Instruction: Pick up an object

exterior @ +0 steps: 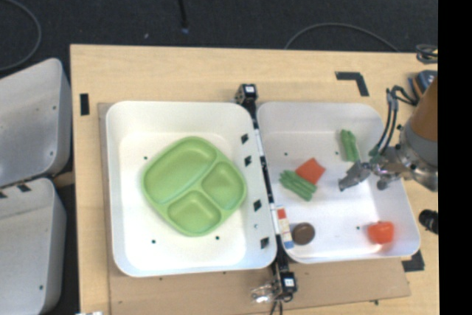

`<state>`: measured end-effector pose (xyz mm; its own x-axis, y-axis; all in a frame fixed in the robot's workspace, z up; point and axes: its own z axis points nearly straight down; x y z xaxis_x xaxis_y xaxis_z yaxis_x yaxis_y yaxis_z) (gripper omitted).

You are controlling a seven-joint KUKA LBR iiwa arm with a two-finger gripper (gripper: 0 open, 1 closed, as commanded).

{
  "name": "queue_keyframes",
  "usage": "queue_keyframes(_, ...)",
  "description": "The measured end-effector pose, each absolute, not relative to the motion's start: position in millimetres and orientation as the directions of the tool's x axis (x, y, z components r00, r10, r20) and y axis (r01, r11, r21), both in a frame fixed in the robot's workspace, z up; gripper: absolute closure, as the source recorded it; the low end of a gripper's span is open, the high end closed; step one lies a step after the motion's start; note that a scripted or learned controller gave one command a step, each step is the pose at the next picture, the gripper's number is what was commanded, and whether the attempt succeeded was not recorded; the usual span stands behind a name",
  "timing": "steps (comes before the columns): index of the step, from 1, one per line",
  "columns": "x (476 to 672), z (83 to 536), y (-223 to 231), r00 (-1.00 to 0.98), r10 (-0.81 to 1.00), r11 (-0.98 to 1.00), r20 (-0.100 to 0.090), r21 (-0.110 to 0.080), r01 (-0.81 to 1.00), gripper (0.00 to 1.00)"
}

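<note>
The right bin holds several small items. There is a green pod at the back, an orange-red block and a green ridged piece in the middle. A brown round piece lies at the front left and a red-orange lump at the front right. My gripper hangs over the bin's right side, just in front of the green pod. It is open, its fingers are spread, and nothing sits between them.
The left bin carries a light green divided plate. A black-clipped divider runs between the two bins. Cables loop by the arm's wrist at the right edge.
</note>
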<state>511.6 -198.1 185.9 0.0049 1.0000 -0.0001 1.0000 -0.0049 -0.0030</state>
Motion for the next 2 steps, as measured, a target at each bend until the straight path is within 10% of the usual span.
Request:
queue_keyframes(1, 520.9, 130.2, -201.8, 0.005, 1.000, -0.005, -0.001, -0.002, 1.000, 0.00)
queue_keyframes(2, 521.8, 143.7, -202.5, 0.009, 1.000, -0.009, -0.002, 0.004, 1.000, 1.00)
